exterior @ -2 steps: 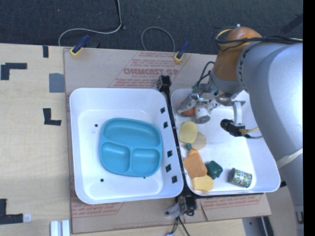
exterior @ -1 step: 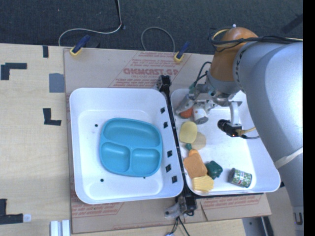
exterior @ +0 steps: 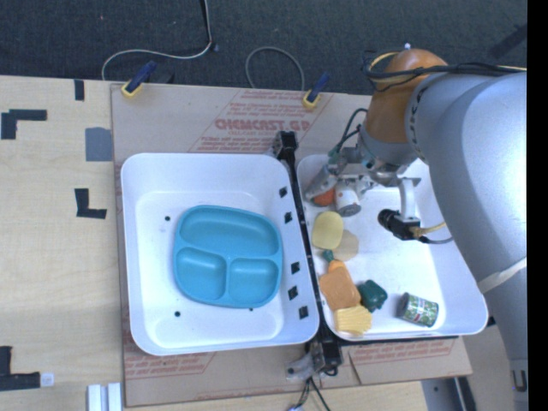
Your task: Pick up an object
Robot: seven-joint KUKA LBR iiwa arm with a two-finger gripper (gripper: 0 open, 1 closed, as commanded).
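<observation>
My gripper (exterior: 336,188) is low in the far left corner of the right bin (exterior: 454,272), close to the divider between the bins. A small red-orange object (exterior: 322,198) lies right under it at its left side; whether it is gripped cannot be made out. Just in front of it sit a yellow round piece (exterior: 327,228) and a pale beige piece (exterior: 347,246). Nearer the front lie an orange block (exterior: 340,287), a yellow block (exterior: 354,319), a dark green item (exterior: 372,294) and a green can (exterior: 418,309) on its side.
The left bin (exterior: 145,187) holds a blue divided plate (exterior: 229,256). The grey arm (exterior: 471,161) with its orange band (exterior: 402,67) covers the right bin's far right part. Black clips (exterior: 286,146) run along the divider. Cables trail over the dark floor behind.
</observation>
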